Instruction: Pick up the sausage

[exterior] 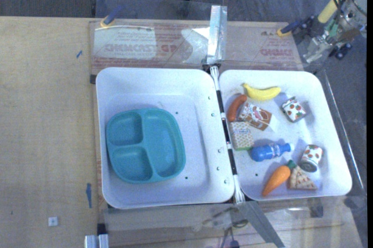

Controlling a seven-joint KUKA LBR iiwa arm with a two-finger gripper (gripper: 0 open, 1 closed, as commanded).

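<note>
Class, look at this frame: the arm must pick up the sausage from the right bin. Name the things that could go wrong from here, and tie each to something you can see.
1. The sausage lies against the bin's left wall and touches the snack box, so the gripper may have little room to close around it.
2. The banana lies close by and could be grabbed or knocked instead.
3. The gripper is outside the right bin, beyond its upper right corner, so a long approach might drift off target.

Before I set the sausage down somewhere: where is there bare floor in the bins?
Left white bin: bare strip between the teal divided plastic tray and the centre wall. Right white bin: crowded along its left, around the reddish sausage and yellow banana.
</note>
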